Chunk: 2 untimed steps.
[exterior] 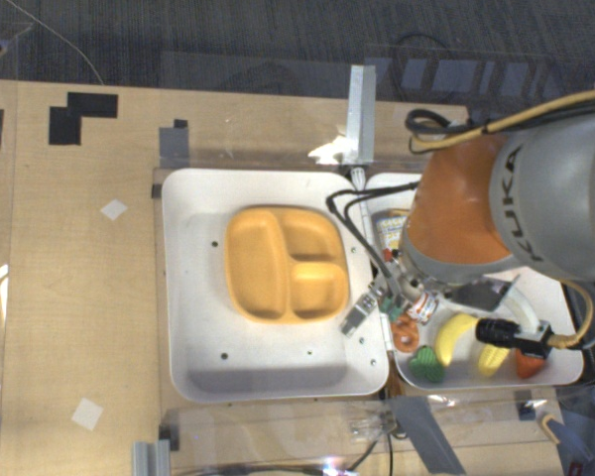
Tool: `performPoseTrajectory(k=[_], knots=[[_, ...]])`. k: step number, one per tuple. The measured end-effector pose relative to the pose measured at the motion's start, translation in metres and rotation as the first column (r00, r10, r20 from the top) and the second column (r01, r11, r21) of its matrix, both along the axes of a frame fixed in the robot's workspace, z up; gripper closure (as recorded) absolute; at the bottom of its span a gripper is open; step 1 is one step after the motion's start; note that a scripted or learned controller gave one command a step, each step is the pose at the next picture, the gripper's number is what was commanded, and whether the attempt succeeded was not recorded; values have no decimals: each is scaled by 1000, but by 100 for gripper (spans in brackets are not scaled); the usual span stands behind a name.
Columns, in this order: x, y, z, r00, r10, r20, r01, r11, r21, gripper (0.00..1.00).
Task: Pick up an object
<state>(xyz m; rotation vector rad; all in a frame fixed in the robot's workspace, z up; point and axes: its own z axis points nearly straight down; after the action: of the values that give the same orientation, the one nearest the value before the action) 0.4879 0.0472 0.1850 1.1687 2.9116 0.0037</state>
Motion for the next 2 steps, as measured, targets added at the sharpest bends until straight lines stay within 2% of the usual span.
performPoseTrajectory(k=[1,2], knots=[[26,68,-72,973,-231,9,231,973,9,0],[25,125,-81,917,-397,30,396,918,26,0]])
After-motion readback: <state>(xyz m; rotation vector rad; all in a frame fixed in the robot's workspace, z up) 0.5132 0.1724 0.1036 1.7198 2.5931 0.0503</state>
